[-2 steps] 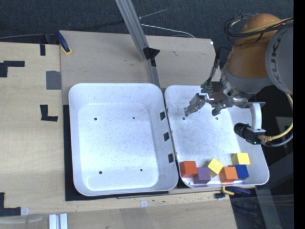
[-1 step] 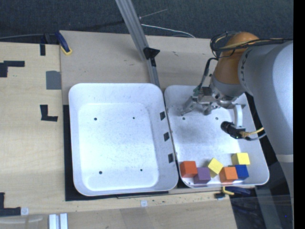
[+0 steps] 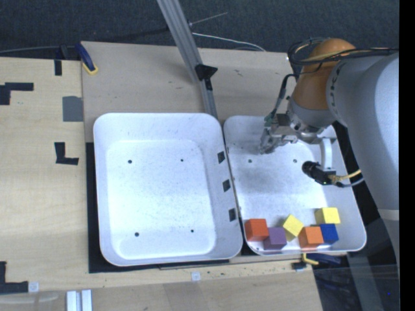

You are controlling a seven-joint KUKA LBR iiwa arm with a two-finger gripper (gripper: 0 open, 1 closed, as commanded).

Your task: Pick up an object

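small blocks [image 3: 293, 230] clustered at right bin [image 3: 259, 173] near edge: judged light, rigid, smooth-faced; best pinched across opposite flat sides. end effector [image 3: 268, 144] at far edge; grip state indeterminable.

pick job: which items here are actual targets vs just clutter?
Job items:
- end effector, over the far end of the right bin
- blocks along that bin's near edge: orange block, purple block, yellow block, second orange block, blue block, second yellow block

Lying about:
- left bin
- metal pole
- black tape marks
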